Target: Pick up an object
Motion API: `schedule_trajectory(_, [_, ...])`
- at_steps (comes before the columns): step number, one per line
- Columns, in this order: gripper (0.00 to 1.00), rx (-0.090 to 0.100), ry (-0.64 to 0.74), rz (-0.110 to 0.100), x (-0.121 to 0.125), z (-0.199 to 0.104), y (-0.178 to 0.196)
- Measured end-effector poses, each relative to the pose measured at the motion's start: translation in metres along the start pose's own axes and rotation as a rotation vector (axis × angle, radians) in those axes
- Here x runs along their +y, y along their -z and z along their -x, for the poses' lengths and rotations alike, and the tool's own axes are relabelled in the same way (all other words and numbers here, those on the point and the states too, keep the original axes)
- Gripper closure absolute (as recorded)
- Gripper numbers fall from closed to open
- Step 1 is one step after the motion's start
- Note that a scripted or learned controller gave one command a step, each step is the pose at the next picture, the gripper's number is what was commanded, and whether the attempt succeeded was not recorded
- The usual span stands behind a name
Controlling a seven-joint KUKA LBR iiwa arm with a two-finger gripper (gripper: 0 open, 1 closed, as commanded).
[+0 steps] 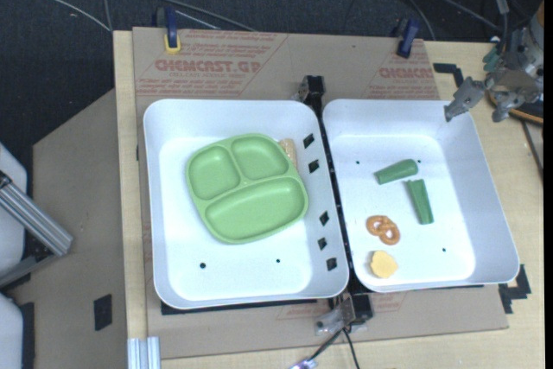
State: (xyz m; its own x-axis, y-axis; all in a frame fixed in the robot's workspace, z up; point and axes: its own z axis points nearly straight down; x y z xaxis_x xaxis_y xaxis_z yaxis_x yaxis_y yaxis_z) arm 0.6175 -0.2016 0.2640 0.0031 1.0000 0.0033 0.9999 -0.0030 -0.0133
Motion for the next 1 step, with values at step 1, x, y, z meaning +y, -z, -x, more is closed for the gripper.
schedule_trajectory(1, [0.0, -0.003, 0.004, 0.013, 0.0022, -0.0009, 0.0083])
